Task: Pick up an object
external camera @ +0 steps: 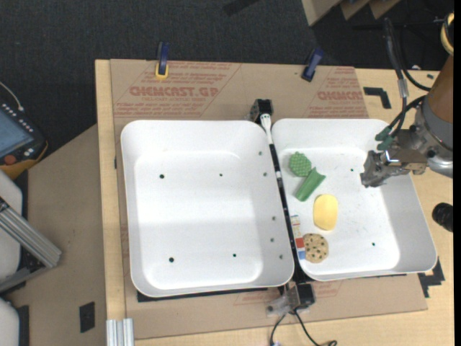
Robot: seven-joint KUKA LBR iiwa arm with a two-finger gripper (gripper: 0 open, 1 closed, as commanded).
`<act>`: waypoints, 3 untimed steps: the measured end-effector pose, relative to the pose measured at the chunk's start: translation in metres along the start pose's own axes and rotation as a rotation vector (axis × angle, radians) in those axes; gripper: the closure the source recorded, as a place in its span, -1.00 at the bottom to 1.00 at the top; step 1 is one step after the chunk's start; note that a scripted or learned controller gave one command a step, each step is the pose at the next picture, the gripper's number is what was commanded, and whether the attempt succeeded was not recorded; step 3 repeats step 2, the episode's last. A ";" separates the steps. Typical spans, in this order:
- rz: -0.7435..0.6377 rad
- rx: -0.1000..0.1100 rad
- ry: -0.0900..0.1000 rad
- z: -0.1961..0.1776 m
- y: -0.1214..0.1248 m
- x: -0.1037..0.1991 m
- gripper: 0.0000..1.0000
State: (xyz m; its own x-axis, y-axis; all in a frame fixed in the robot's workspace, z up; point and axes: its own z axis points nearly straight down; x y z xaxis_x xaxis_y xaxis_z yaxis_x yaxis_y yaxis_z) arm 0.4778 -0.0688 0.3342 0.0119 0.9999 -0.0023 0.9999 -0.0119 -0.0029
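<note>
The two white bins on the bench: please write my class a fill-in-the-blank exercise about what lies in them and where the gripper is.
1. The green object, the yellow object and the cookie all lie in the ____ bin.
2. The yellow object lies between the green object and the ____.
3. The gripper hovers over the right bin, to the ____ of the green object.

Missing words: right; cookie; right

We see even, bright overhead light, both white bins [194, 139] near blown-out with a soft grey shadow across the left bin's lower half, dark floor [108, 13] underexposed, mild overall softness, slight blur on the arm [439, 132] at right
</note>
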 end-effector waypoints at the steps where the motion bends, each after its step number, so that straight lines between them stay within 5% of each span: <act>1: -0.021 -0.016 0.003 -0.082 0.043 0.095 1.00; 2: -0.007 0.005 0.002 -0.026 0.003 0.057 1.00; 3: -0.007 0.005 0.002 -0.026 0.003 0.057 1.00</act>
